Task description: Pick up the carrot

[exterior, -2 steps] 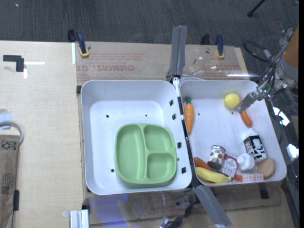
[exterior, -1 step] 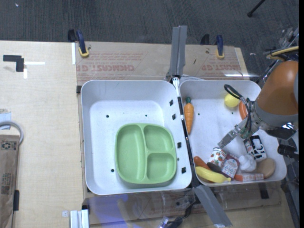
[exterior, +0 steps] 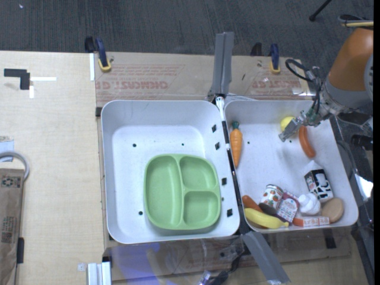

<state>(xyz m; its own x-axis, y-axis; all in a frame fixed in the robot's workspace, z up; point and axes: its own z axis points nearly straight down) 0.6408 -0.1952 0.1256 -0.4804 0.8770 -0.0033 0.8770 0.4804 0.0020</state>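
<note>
Camera view lets us place the carrot (exterior: 236, 145) in the right bin (exterior: 261, 177), lying lengthwise against its left wall, green top pointing away from us. Well apart from it, we see the gripper (exterior: 292, 130) near the bin's far right, beside a sausage (exterior: 306, 142). We cannot tell its state; it looks blurred.

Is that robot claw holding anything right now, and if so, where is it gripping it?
It cannot be told. The gripper is above the right bin, far from the carrot, with nothing visibly between its fingers.
</note>
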